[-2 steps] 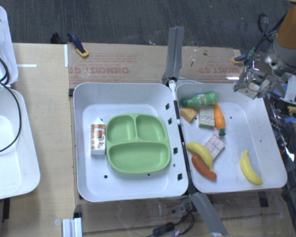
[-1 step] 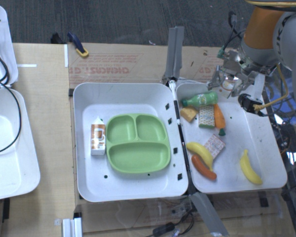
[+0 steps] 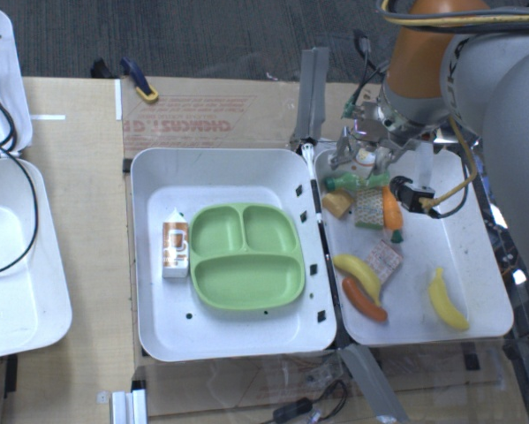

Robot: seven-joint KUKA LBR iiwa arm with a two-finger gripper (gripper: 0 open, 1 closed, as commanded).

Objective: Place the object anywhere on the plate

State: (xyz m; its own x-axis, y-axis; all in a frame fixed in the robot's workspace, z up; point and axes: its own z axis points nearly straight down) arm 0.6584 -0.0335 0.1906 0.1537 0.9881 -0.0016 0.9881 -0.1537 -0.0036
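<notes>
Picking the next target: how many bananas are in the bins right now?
2. One banana lies in the right bin near its left wall, touching a red sausage-like toy. The other banana lies alone toward the near right corner. The arm may hide others.

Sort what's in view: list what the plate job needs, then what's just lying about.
For the job: green plate, gripper, toy food in the right bin: two bananas, carrot.

Lying about: small carton beside the plate, blue clamp on the bench.

Smooth matt green plastic plate (image 3: 246, 256)
</notes>
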